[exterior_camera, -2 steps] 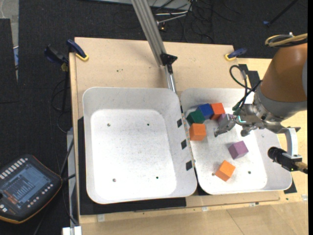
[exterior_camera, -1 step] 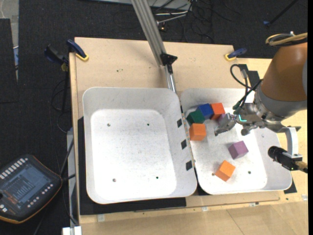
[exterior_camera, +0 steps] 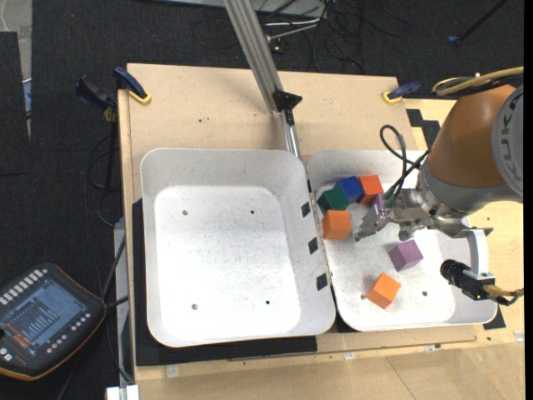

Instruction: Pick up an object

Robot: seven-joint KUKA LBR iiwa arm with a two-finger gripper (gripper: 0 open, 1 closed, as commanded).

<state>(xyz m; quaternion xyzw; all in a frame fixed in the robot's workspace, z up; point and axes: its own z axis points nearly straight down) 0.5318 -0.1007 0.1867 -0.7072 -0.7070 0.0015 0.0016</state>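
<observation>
a wooden worktop [exterior_camera: 250, 98] carries two shallow white bins side by side. the left bin [exterior_camera: 158, 223] is speckled and bare-floored, with a few small dark holes in its bottom. the right bin [exterior_camera: 433, 307] holds a scatter of small blocks. the grey arm with its orange band [exterior_camera: 470, 144] reaches in from the right over that bin, and the jaws [exterior_camera: 372, 223] hang low near the middle of the bin, pointing toward the left. the tips look narrow and close together, but whether they are parted or closed cannot be told, and no block is seen between them.

just left of the jaws lies an orange block [exterior_camera: 336, 223], close to the bin's left wall. above it sit a green block [exterior_camera: 335, 198], a blue block [exterior_camera: 351, 188] and another orange block [exterior_camera: 371, 185], packed against one another in a small cluster near the top of the bin. a purple block [exterior_camera: 405, 254] lies on the bin floor below the wrist, apart from the cluster. a third orange block [exterior_camera: 384, 291] lies further toward the front of the bin, on its own.

a metal pole [exterior_camera: 254, 44] slants down from the top of the view to the gap between the bins. a handheld control pad [exterior_camera: 42, 319] rests on the dark floor at lower left. blue and yellow clamps [exterior_camera: 132, 86] grip the worktop's far corners.
</observation>
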